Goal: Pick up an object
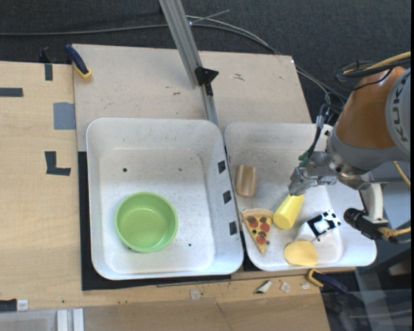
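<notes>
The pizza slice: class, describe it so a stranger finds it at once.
Look in the right bin, along its left wall near the front. The pizza slice lies flat there, below the brown block. It alone is triangular with red spots; its neighbours are plain yellow.

Left bin (pixel 100 185): open floor across top and right; sole obstacle green bowl (pixel 147 221), lower left.
Right bin (pixel 262 133): clear along top edge. Crowded lower half: bread piece (pixel 245 180), pizza slice (pixel 258 228), yellow cylinder (pixel 288 212) under gripper (pixel 300 185), yellow lemon-like obj (pixel 301 253), black-white tag (pixel 323 224).
Metal post (pixel 186 43) slanting over bench, ending near the divide betw. bins.
</notes>
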Robot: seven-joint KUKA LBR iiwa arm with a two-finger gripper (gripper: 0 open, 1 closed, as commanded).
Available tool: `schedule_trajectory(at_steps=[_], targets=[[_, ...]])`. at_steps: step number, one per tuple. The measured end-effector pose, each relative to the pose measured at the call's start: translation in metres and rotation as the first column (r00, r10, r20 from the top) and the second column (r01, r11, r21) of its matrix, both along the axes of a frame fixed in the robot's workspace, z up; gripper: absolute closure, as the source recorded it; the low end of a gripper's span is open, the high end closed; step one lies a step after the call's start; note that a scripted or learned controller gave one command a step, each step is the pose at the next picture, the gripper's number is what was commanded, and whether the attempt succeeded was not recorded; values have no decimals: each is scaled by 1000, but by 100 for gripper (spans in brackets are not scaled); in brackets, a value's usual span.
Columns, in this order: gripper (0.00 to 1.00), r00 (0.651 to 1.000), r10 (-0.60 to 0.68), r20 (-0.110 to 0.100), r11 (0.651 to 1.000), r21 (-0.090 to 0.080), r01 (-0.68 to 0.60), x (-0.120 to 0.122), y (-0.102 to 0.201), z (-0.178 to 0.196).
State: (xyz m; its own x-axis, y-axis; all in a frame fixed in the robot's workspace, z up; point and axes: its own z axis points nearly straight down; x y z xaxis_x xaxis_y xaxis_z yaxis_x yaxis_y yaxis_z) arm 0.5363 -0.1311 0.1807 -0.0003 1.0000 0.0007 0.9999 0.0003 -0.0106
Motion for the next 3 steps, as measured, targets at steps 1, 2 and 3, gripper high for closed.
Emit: schedule_trajectory(at_steps=[1,2,3], targets=[[0,1000,1,-2,1000,1,-1,-1,3,-68],[0,1000,-1,4,1000,3,1,-1,3,-90],[100,1000,-1,0,1000,5,1,-1,4,-80]])
